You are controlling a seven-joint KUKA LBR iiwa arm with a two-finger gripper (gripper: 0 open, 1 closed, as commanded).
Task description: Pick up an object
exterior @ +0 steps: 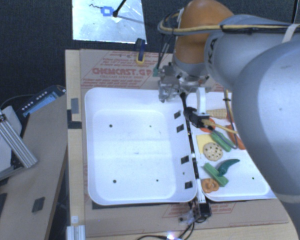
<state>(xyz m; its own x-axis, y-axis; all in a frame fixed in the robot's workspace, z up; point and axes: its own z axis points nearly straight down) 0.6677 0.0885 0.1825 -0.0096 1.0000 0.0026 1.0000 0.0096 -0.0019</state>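
My gripper [183, 95] hangs under the orange wrist band [202, 26], over the far end of the divider between the two bins. Nothing shows between it and the bin floor from this angle. The right bin [250, 184] holds several small toy foods: a round speckled cracker [213, 151] on a yellow slice [206, 141], a green pod [223, 139], a teal pepper [228, 165], an orange ring-shaped piece [209, 185] and an orange carrot-like piece [210, 126]. These lie just in front of the gripper, and the arm hides the bin's far right part.
The left bin [135, 149] lies beside the right one, with black clips [180, 128] along the shared wall. The big grey arm [265, 99] covers the right side. A yellow and blue clamp [140, 51] stands behind the bins on the cardboard.
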